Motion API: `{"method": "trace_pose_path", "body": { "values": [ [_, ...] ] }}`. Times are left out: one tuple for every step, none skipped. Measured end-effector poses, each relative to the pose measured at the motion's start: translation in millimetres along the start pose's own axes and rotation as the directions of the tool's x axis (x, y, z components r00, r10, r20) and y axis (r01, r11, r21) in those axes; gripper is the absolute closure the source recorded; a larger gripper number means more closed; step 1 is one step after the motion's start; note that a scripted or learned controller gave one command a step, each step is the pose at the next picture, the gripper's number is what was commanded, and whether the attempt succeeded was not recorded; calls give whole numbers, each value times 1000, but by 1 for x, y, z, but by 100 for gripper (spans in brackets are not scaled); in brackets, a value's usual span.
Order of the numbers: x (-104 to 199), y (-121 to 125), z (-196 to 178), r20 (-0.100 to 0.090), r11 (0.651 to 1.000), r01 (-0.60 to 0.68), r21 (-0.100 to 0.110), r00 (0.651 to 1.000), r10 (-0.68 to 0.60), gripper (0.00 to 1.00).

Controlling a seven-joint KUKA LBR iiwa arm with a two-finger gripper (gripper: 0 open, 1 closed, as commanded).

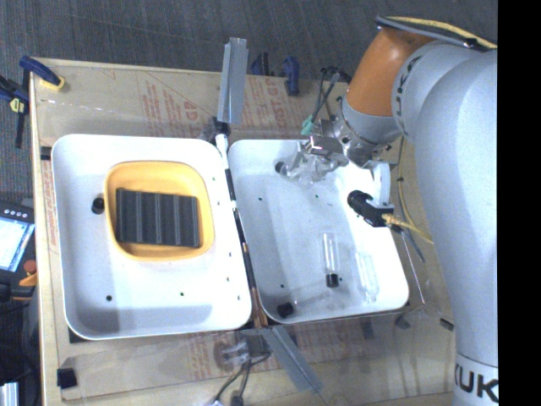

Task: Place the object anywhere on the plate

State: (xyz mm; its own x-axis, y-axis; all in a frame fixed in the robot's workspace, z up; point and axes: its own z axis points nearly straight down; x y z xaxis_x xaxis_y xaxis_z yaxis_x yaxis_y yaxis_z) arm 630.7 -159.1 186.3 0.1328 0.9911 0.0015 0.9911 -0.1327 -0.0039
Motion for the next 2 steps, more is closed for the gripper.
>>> {"method": "trace_pose_path", "body": {
  "values": [
    [60, 4, -27, 2, 991, 137, -1, 991, -137, 100],
    [79, -15, -4, 4, 911, 411, 2, 911, -411, 100]
  ]
}}
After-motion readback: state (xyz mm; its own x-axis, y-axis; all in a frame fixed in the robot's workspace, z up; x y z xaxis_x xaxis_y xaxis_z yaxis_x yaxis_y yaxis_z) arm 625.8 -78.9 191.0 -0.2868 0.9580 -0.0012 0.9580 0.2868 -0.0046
